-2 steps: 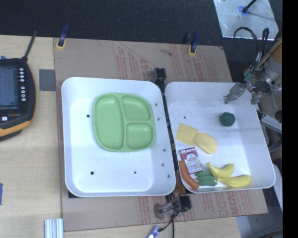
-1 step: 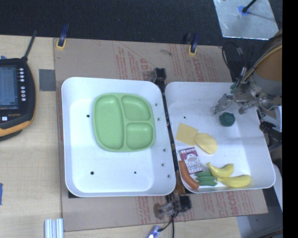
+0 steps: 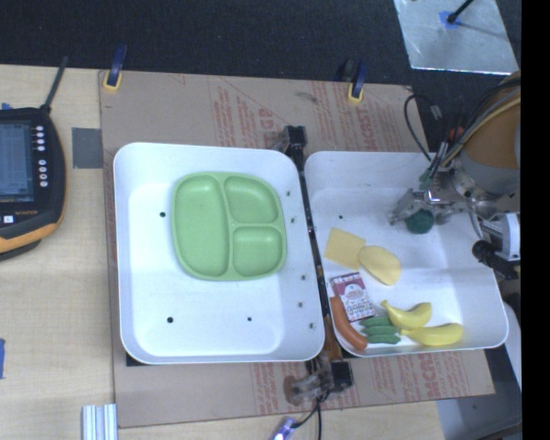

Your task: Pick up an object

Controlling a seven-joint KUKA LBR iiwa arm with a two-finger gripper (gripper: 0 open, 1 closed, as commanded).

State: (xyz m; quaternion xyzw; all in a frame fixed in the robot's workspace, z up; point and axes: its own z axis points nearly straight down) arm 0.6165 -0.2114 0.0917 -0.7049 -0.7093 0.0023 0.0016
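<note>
Green ball point(image 3: 421, 220) sat right at my gripper point(image 3: 420, 211), couldn't tell if it was actually grabbed, so I figured squeeze centered and lift slowly off the right bin point(image 3: 458, 273).

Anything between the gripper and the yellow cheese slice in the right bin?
No. In the camera view, only bare white bin floor lies between the gripper and the cheese slice.

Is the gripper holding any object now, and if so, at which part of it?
It cannot be told. The gripper is low in the right bin, right over a small dark green object, but a hold is not visible.
</note>
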